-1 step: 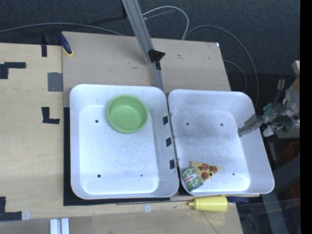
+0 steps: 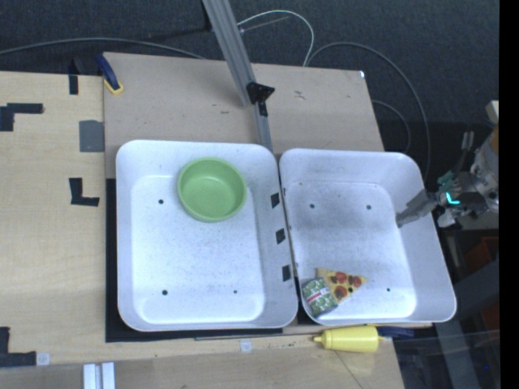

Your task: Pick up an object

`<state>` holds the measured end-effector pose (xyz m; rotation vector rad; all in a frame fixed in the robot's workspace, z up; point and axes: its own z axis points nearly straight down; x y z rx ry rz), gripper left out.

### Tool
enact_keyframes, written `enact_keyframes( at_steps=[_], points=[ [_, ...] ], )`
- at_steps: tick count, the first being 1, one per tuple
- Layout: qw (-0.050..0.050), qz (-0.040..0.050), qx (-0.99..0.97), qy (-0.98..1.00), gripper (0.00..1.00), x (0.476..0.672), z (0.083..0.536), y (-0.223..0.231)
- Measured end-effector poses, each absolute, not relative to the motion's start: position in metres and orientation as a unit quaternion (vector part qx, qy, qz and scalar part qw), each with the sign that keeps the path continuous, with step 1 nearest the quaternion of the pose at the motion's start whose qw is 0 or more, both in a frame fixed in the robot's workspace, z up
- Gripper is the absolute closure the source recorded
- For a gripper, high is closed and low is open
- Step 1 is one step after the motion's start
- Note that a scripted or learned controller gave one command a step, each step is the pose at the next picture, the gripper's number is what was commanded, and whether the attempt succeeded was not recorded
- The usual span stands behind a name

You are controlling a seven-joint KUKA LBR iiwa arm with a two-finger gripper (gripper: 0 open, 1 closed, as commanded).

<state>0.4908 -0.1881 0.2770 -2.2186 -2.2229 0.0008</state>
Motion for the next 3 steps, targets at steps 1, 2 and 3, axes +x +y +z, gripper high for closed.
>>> enact_keyframes(
  at_steps=[1,2,3],
  points=[
    [0.003,0.0020,-0.707,-0.707,0.00,0.497,0.224,-0.195],
    [0.003,0.0018,-0.707,-0.708,0.00,0.491,0.173,-0.185],
    [0.004,0.0022,-0.707,-0.707,0.00,0.488,0.108,-0.186]
  ],
)
